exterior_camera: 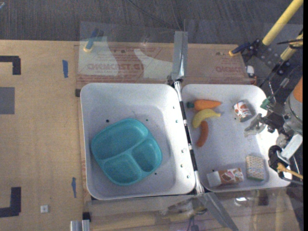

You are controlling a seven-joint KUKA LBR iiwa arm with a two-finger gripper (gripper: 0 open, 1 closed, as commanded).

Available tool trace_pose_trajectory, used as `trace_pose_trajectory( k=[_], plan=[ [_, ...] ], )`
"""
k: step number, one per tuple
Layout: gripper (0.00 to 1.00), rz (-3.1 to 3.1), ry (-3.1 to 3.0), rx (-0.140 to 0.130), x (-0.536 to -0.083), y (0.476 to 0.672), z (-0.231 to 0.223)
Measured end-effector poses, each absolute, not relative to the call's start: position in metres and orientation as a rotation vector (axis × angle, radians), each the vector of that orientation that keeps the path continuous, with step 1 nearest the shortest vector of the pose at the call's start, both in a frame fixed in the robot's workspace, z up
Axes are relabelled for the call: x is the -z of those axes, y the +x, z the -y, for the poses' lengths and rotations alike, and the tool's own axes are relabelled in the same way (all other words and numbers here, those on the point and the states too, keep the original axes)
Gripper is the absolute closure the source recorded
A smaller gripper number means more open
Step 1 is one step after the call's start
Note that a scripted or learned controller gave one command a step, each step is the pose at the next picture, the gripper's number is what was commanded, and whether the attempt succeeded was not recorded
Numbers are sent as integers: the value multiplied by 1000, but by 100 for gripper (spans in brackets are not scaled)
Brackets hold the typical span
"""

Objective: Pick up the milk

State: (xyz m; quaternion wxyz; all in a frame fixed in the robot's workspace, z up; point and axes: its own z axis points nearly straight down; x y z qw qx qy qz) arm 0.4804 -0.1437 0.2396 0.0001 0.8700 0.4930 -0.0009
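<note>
Camera view, both bins seen from above at a slant. The milk [225,177], a small carton lying on its side, is found at the near edge of the right bin [226,143], toward that bin's near-left corner. Just beside it, toward the near-right corner, a tan patterned block [255,167] is noted, apart from the carton by a narrow gap. Along the bin's left wall a carrot [207,104], a banana [205,117] and a brown sausage [202,133] are grouped, the banana touching or nearly touching both of the others. A small red-and-white can [242,110] lies near the far-right corner. The gripper [255,125] is seen over the right edge of the right bin, near the can and well apart from the milk; nothing is seen between its parts, and whether it is spread or closed cannot be told. Bare bin floor lies between gripper and carton. A teal divided plate [126,150] is held in the left bin [96,105].
</note>
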Motion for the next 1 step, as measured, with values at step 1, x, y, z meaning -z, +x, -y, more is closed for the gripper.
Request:
trace_pose_trajectory(
  k=[1],
  plan=[
    [0, -1544, 2735, 2, -333, 480, 211]
  ],
)
